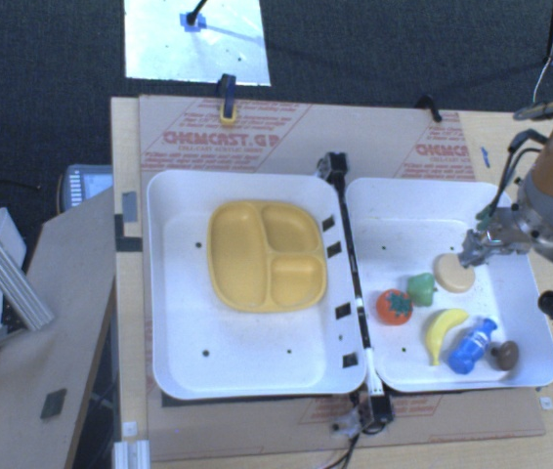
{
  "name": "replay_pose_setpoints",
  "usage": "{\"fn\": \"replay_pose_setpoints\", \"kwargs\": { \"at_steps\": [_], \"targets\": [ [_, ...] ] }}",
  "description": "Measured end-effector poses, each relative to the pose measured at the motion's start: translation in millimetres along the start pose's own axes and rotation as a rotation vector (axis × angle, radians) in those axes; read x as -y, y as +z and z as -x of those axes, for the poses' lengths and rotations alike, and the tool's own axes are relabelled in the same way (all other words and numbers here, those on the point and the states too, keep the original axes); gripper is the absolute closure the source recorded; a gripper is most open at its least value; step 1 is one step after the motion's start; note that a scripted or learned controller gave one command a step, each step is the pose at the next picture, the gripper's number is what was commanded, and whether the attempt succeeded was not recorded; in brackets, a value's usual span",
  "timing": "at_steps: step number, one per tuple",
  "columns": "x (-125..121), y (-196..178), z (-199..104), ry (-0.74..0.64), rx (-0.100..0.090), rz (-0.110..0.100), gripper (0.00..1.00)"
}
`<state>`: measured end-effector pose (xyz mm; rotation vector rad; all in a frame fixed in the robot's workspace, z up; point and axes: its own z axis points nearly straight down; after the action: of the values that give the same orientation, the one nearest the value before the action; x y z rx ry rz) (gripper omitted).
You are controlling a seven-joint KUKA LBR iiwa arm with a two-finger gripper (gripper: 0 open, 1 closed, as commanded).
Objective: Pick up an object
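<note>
Grey two-finger gripper [472,252] — finger spread can't be made out | hovering at pale round beige disc [453,274] | right white bin [540,306]

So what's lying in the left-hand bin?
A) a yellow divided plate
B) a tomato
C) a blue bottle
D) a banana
A: the yellow divided plate lies in the left bin, while the banana, blue bottle and tomato are all in the right bin.
</note>
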<state>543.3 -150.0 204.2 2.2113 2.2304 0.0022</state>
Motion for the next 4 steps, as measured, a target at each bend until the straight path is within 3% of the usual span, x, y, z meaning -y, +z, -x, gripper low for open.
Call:
{"fn": "replay_pose_setpoints", "kwargs": {
  "at_steps": [4],
  "targets": [
    [-81,1,-196,-0.001,-0.002,0.002,1.00]
  ]
}}
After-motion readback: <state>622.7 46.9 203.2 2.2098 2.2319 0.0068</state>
